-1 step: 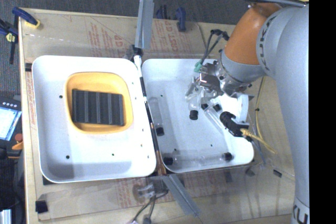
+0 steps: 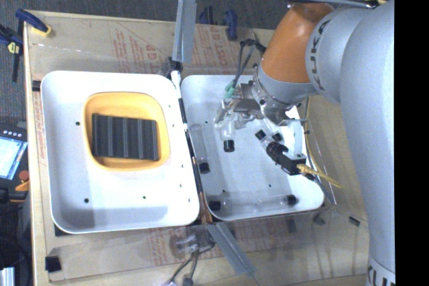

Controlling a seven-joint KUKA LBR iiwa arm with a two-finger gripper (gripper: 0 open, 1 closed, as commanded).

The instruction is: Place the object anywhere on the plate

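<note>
Camera view looks down on the bench [image 2: 134, 37], which carries two shallow white bins next to each other. In the left bin [image 2: 60, 197] lies the plate [image 2: 126, 134]: it is yellow-orange, with rounded corners and a raised rim, and its centre is dark grey with several parallel ridges. It sits a little above the middle of that bin, flat on the floor. The arm [image 2: 348, 77], grey with an orange band [image 2: 295, 43], reaches over the right bin [image 2: 255, 191]. Its end effector [image 2: 231, 118] hangs above the upper left part of this bin, near the wall between the bins. The tip is small and cluttered with cables, so I cannot tell how it stands or whether it holds anything. A small dark piece [image 2: 228, 144], perhaps the object, lies just below it on the white floor.
</note>
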